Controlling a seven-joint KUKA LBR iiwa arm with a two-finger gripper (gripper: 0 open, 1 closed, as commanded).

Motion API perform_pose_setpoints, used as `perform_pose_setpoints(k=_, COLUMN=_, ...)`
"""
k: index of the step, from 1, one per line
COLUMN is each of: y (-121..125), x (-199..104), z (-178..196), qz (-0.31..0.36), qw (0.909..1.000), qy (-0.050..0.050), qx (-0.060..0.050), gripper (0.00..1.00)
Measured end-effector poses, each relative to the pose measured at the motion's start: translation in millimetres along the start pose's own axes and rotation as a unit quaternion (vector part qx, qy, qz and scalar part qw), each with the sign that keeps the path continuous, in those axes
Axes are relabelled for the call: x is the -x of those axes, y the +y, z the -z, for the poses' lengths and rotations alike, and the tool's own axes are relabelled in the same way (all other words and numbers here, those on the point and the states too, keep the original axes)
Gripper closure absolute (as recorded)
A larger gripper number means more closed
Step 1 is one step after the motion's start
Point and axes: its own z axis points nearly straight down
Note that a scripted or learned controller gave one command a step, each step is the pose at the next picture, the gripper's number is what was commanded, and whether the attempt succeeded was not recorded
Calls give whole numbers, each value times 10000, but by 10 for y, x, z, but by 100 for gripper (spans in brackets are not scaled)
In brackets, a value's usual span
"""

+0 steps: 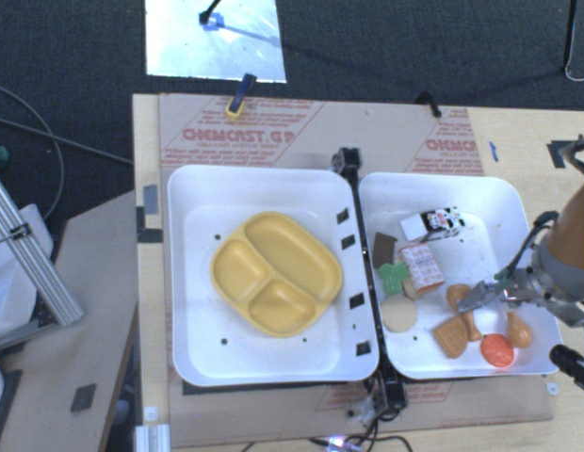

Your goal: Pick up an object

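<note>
My gripper (477, 298) reaches in from the right, low over the front right part of the right bin (504, 196). Its tip lies right by an orange bread-like piece (457, 296); whether it touches is unclear. Close around it lie another orange wedge (451, 336), a red tomato-like ball (497, 349) and an orange oval piece (519, 329). Further left are a red-and-white packet (424, 268), a green piece (394, 278), a beige round disc (399, 317) and a brown slab (383, 249). A black-and-white cow-patterned item (444, 220) lies at the back.
The left bin (193, 347) holds a yellow divided plate (275, 272). Black clips (348, 161) join the bins along the middle divider. Cardboard (301, 130) covers the bench under both bins. A metal frame (28, 252) stands at the far left.
</note>
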Motion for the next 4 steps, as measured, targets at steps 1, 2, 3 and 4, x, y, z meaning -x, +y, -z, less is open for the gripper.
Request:
perform_pose_setpoints(k=1, y=12, x=10, z=99, qz=-5, qw=10000, qy=-26, qx=17, gripper=100)
perform_pose_setpoints(k=2, y=4, x=-335, z=-199, qz=1, qw=10000, qy=-52, qx=20, gripper=100)
perform_pose_setpoints(k=3, y=15, x=-325, z=-84, qz=-6, qw=10000, qy=-46, qx=31, gripper=100)
perform_pose_setpoints(k=4, y=28, x=-324, z=23, qz=-3, qw=10000, qy=-46, qx=48, gripper=100)
